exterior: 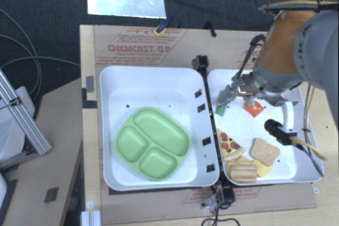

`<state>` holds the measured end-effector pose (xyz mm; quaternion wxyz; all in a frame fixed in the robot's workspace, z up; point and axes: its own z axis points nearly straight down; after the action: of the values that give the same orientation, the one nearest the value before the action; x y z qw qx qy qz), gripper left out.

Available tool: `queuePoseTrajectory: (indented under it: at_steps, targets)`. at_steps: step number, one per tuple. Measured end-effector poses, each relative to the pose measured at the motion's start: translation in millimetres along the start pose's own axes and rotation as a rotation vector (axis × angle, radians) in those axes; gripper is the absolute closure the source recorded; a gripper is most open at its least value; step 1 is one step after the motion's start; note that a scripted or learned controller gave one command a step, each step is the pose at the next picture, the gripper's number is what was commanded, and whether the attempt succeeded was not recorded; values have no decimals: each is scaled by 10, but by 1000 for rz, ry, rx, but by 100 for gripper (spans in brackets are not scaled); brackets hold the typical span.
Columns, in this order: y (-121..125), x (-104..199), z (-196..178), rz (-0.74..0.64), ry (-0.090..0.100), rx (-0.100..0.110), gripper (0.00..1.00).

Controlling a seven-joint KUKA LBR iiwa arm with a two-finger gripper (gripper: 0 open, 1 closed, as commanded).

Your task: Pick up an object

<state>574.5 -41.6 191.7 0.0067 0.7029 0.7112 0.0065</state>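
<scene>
My gripper hangs over the upper left part of the right bin, close to the wall between the two bins. A small green piece shows just below its tip; whether it is gripped or lying on the bin floor is unclear. A small red-orange object lies just to the gripper's right. Along the bin's front sit a pizza slice, a slice of toast, a bread roll and a yellow cheese piece.
The left bin holds a green divided plate. The arm's grey and orange body covers the right bin's far right corner. Cardboard lies under both bins.
</scene>
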Motion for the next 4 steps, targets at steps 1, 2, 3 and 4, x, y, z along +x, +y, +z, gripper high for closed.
queuePoseTrajectory:
  at_steps: [1,2,3,4]
  targets:
    - [148,-474,1125,13,-1,19,0]
    - [159,-449,969,7,0,16,100]
    - [448,-1299,252,15,-6,8,100]
    - [432,-1240,302,8,-1,16,0]
